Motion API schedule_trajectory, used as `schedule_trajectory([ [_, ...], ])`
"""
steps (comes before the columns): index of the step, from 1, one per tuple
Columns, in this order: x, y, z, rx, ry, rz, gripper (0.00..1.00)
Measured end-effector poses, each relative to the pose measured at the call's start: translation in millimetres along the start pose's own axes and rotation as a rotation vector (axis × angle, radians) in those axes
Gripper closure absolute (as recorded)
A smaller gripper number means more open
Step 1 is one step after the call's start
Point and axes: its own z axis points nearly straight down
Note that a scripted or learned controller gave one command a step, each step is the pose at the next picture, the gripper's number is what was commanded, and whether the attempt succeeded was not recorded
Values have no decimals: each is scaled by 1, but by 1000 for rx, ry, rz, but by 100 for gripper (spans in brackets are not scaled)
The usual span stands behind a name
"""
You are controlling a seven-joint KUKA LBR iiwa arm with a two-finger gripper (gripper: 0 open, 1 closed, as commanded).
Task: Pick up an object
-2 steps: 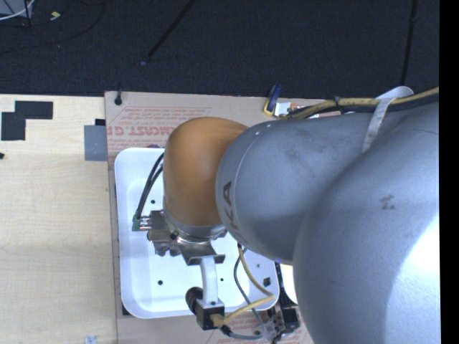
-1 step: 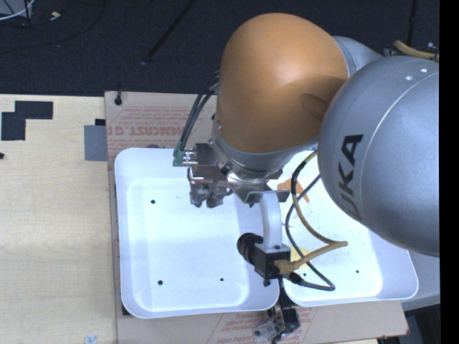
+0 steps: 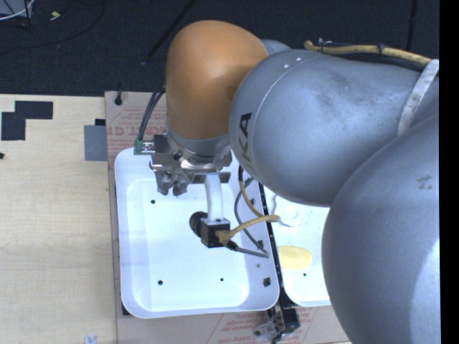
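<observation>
My gripper (image 3: 172, 189) hangs over the back left part of the left bin (image 3: 143, 292), just above its white floor, under the orange wrist band. No object shows between or under it. A pale yellow, rounded object (image 3: 295, 256) lies in the right bin (image 3: 305, 298), near its left wall. The large grey arm covers most of that bin.
A dark divider (image 3: 273, 264) separates the two bins. Left of the bins lies a light wooden bench top (image 3: 50, 228) with black and grey patches near its back. The grey arm body fills the right half of the view.
</observation>
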Motion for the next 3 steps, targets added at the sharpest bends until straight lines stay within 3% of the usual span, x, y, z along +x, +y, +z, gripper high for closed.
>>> schedule_trajectory([
  [1, -13, 14, -41, -10, 5, 2, 100],
  [2, -12, 35, -121, -15, 8, -2, 100],
  [3, -32, 18, -242, -19, 9, -2, 100],
])
